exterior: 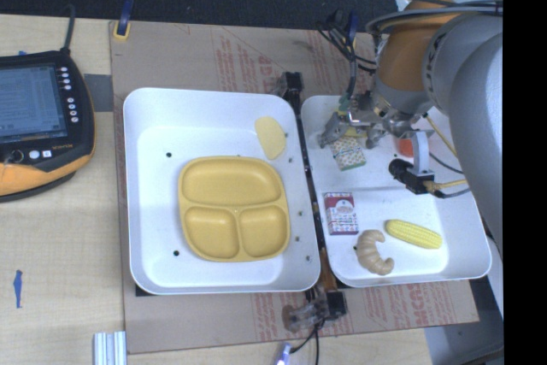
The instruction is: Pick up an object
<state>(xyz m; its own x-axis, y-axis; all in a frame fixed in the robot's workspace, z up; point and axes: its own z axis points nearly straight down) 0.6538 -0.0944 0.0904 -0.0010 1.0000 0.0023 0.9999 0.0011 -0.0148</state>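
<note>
We see the arm [453, 73] reaching in from the right, and the end effector [350, 131] sits low over the back left corner of the right bin [457, 267]. Directly at its tip lies a small patterned pack [348, 155], tilted, and the two look to be touching or very nearly so. We cannot tell whether the end effector is apart or together, nor whether it has the pack in its grip.

Further forward in the same bin, we spot a red box [340, 213] lying flat near the left wall. To its right, near the front, lies a croissant [374, 252], and just beside that a corn cob [414, 234], angled across the floor of the bin. All three are well apart from the end effector.

In the left bin [138, 184] we find a yellow divided plate [232, 207] sitting roughly in the middle, right way up. A pale yellow slice [271, 137] rests on the bin's back right slope, clear of the plate.

Both bins stand on a cardboard sheet [214, 55] on the table [51, 269], with a tablet [38, 120] off to the far left.
</note>
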